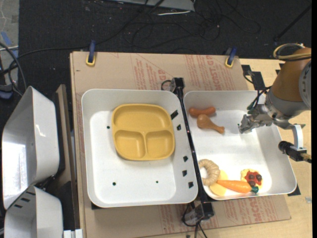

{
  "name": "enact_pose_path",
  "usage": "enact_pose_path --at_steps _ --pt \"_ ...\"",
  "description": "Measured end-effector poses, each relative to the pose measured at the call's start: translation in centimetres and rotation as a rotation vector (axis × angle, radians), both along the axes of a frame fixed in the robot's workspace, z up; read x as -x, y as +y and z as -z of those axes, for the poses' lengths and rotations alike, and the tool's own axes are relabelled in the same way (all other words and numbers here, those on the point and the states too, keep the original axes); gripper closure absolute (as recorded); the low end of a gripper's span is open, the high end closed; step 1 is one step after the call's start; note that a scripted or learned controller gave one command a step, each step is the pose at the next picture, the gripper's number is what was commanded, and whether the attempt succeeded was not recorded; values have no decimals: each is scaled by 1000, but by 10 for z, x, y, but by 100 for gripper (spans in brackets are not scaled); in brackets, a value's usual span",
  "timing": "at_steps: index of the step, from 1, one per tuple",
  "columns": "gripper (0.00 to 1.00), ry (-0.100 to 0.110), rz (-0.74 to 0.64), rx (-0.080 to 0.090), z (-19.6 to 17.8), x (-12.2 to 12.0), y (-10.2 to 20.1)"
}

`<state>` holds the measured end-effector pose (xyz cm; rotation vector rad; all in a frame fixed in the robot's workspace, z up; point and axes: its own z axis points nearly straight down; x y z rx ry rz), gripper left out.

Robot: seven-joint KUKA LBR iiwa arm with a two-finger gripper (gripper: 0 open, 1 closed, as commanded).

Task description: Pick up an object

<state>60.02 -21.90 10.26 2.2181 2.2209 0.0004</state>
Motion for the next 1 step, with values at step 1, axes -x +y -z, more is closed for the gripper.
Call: enact_pose_path --at_steps 1 --pt "100 -1 -1 -1 -42 0 0"
